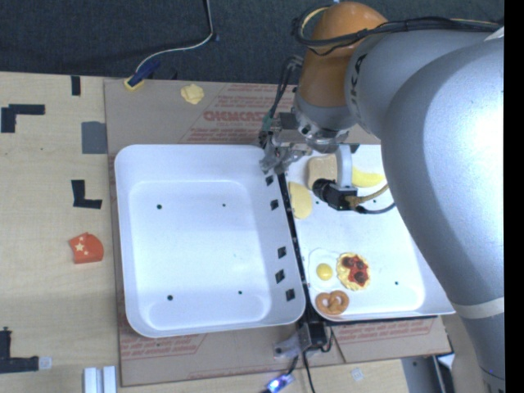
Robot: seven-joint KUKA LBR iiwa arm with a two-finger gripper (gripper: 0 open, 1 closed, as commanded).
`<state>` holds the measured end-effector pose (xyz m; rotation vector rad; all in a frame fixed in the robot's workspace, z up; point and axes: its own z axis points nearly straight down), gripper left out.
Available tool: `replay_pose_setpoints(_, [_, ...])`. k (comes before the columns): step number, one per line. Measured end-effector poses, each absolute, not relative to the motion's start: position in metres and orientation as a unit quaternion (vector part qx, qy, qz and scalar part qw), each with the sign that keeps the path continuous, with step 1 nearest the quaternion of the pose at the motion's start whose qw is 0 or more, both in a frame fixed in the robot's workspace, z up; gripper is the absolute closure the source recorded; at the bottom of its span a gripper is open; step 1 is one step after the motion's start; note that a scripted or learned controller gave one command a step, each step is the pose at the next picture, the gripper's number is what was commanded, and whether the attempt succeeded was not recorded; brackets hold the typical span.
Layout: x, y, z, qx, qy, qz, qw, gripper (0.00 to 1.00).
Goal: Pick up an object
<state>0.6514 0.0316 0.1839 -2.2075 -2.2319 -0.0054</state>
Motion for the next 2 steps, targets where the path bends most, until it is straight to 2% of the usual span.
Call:
replay_pose_setpoints(1, [0.67, 0.061, 0.361, -0.705, -0.709, -0.0075, -0.006, 1.0])
replay_pose_setpoints(2, [0.653, 0.128, 0.248, -0.705, -0.71, 0.0044, 0.005, 1.0])
